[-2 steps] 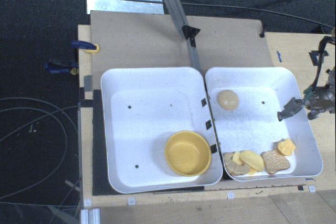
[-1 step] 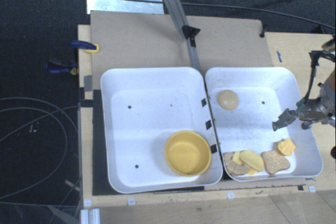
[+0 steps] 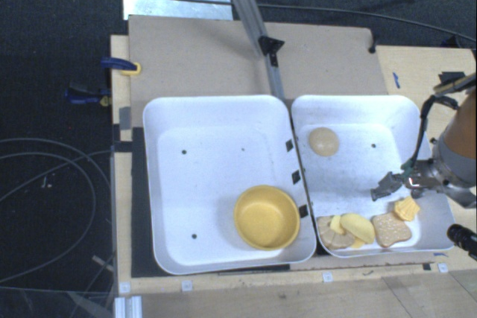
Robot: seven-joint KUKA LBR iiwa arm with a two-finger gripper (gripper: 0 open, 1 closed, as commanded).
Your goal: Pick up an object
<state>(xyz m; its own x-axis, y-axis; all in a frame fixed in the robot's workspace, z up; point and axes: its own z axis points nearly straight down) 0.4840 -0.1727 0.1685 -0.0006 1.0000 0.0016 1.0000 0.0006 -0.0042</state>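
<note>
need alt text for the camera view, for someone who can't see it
A grey robot arm reaches from the right, its gripper low over the right white bin, just above a cluster of small tan and yellow food-like pieces. A round beige disc lies further back in that bin; the left bin holds a yellow bowl.

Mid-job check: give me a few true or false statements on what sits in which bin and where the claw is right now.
1. The yellow bowl sits in the left bin. True.
2. The round beige piece lies in the left bin. False: it lies in the right bin, near its back.
3. The claw is over the right bin. True.
4. The toast-shaped piece lies at the right bin's back wall. False: it lies at the front edge, beside the yellow banana-like piece.
5. The bowl is tipped on its side. False: it stands upright.
</note>
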